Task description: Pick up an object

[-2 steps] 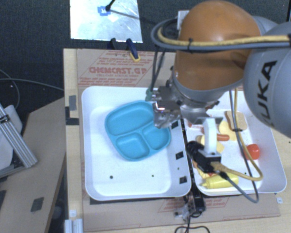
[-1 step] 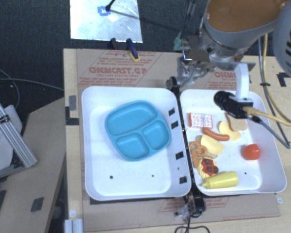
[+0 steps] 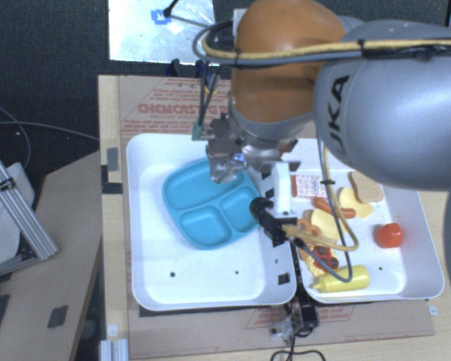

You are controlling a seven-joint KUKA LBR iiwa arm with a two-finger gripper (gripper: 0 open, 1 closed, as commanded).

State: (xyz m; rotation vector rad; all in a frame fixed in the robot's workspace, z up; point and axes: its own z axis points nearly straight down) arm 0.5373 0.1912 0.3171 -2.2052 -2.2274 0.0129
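Gripper (image 3: 227, 170) sits low over the far rim of the blue tray (image 3: 210, 210), tip right at its upper edge; whether it's spread or pinched, I cannot tell from up here. The tray lies in the left bin (image 3: 154, 277), spreading from the gripper toward the camera, long axis slanting across the bin.

I am working in a robotics lab, at a test bench. Two shallow white bins (image 3: 146, 224) are sitting side by side on a printed cardboard sheet (image 3: 165, 107) that is lying over a plain wooden bench (image 3: 75, 201). Loose cables (image 3: 15, 130) are trailing across dark carpet at the left, next to an aluminium frame rail (image 3: 19, 209). Toy food (image 3: 389, 235) is lying in the right bin.
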